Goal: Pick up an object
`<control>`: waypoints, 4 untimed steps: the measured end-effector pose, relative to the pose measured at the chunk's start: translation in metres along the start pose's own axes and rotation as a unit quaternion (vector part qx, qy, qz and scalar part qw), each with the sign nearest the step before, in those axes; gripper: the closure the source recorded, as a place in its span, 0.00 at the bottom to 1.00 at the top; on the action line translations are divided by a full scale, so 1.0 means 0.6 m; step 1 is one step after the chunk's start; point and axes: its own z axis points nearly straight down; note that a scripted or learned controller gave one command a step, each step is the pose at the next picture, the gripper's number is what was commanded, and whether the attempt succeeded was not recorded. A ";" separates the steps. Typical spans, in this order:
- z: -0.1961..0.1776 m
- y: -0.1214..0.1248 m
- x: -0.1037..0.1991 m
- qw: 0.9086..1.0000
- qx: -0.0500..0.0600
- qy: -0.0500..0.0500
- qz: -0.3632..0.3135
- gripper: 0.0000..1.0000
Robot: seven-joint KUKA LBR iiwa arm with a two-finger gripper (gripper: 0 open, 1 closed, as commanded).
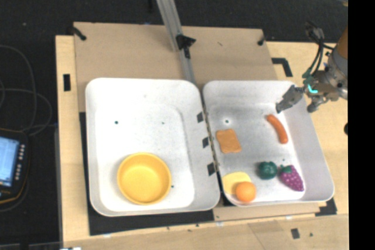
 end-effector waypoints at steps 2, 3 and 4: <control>0.148 -0.014 0.004 1.000 0.002 0.000 0.002 0.00; 0.253 -0.013 0.008 1.000 0.003 0.000 0.002 0.00; 0.228 -0.010 0.007 1.000 -0.001 0.000 0.005 1.00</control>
